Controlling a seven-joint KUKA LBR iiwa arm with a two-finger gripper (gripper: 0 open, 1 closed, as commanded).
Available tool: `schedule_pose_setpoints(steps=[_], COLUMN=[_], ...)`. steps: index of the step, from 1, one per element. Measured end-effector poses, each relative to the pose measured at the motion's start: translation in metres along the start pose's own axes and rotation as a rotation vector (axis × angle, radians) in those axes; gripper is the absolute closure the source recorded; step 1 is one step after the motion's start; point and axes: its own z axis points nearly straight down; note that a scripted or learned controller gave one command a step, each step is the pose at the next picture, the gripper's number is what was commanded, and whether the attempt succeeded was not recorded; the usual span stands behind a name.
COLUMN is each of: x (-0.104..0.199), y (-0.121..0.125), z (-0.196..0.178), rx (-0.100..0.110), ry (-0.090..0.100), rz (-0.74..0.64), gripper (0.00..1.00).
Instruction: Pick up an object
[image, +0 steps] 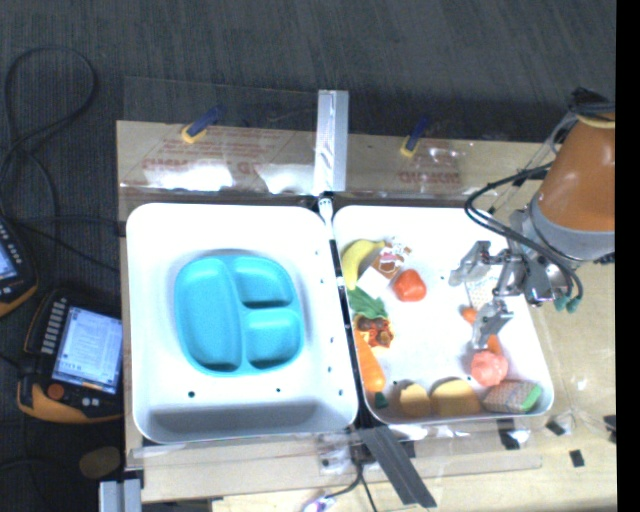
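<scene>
Fingers spread, nothing between them.
Gripper hovers right of frame above pink ball; pick not yet made.

- A robotics lab is indicated: two white bins are fixed side by side on a board bench.
- Cables are trailed over dark carpet; a teach pendant is laid beside the bench.

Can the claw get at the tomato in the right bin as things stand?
Probably yes. The tomato lies in the open, with bare white floor between it and the claw, which hangs over the same bin. The banana sits apart from it.
</scene>
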Motion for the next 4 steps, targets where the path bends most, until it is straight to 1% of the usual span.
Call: schedule_pose_setpoints(steps=[1,2,3,4], x=[0.003,0.027,0.025,0.024], y=[0.032,0.029,0.028,0.029], z=[0.020,0.148,0.139,0.132], rx=[0.000,-0.002,0.001,0.003], ry=[0.000,-0.006,-0.010,-0.007], rz=[0.023,0.358,0.357,0.356], gripper=[0.00,0.00,1.00,1.00])
